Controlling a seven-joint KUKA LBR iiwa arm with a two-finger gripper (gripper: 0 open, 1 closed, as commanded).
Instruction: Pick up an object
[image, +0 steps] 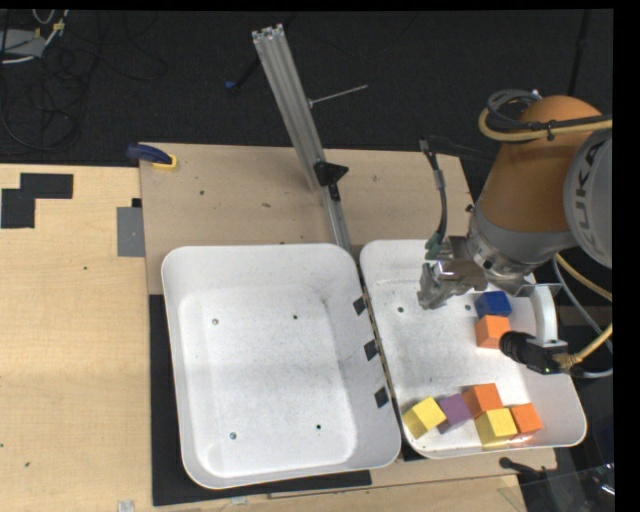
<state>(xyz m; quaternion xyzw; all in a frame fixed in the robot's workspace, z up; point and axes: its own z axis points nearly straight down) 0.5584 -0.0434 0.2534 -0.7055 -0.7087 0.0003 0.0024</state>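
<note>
Sitting closest, bunched against the near rim of the right bin (400, 262): a yellow cube (427, 414), a purple block (455, 409), an orange cube (485, 398), a second yellow cube (495, 427) and a second orange cube (525, 418), all touching or nearly so. Lying further back, under the arm's wrist: a blue cube (493, 303) with a third orange cube (491, 330) just beside it.

Hovering over bare bin floor at the far-left part of that bin: the gripper (438, 287), apart from every block and carrying nothing visible. Open or closed? Honestly not telling from this angle, too dark and blurry.

Probably still hunting for a target, so no real progress yet. Going for the first yellow cube looks smartest, sitting at the cluster's left end with free space on its outer side. Worth lining up squarely and coming straight down – clipping the purple neighbour risks shoving the whole pile. Maybe skipping the blue and orange pair, tucked awkwardly close to the arm. Ignoring the left bin (200, 300).
</note>
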